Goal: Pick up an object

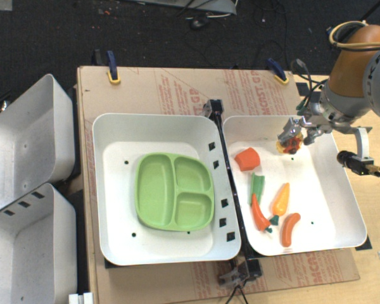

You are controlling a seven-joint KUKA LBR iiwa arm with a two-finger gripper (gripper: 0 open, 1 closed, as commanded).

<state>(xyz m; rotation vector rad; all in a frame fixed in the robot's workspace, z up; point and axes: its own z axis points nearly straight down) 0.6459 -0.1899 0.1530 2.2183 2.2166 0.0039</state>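
Note:
My gripper (291,139) hangs over the back of the right bin (342,201), reaching in from the right. A small red and yellow object (291,145) sits between its fingers, and they are shut on it. Loose in the same bin lie an orange-red block (247,159), a green pepper (258,186), a red-orange carrot shape (260,215), a yellow-orange pepper (280,199) and an orange sausage shape (290,228).
The left bin (107,170) holds a green divided plate (175,192). A black divider (227,182) runs between the bins. Two more white bins (25,189) stand off the bench at the left. Clamps (113,68) grip the board's back edge.

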